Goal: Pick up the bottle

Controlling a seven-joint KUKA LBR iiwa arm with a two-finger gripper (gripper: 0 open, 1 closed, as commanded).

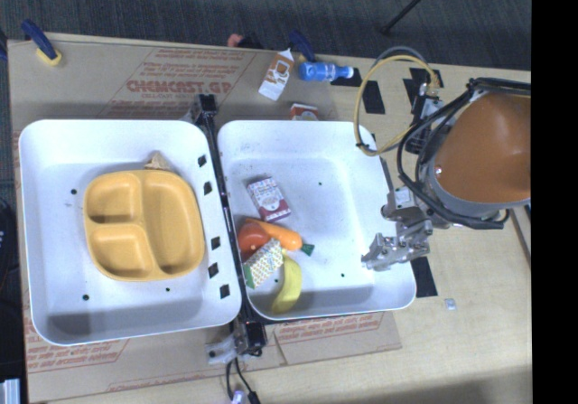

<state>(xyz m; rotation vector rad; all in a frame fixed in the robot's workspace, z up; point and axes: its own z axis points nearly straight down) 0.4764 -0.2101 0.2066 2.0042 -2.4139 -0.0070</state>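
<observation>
Progress on the pick reads as roughly nil, going left to right. Left shallow white plastic bin (36, 212) holds a yellow three-compartment plastic tray (143, 223) and nothing that looks like a bottle. Right shallow white plastic bin (348, 167) has its clutter bunched against the left wall: a small red-and-white printed carton (268, 198) lying flat, below it an orange carrot-shaped toy with a green tip (271, 235), a green-and-white printed packet (263, 263) touching the carrot, and a yellow toy banana (288, 286) at the front edge. The only thing I'd call the task item is a small blue plastic bottle (318, 72) lying on its side on the tabletop (470, 339), behind the right bin and outside it, just beside a white carton with a brown label (275, 77). Metal two-finger gripper (395, 251) sits low at the right bin's right wall near the front corner, well apart from the bottle. Its fingers look slightly parted with nothing between them, though they're small and blurry, so low confidence. My read: no grasp made, bottle untouched where it lies. Everything is left: travel to the back, line up over the bottle, descend, close, lift. Bottle being outside the bin may be a reach problem.
</observation>
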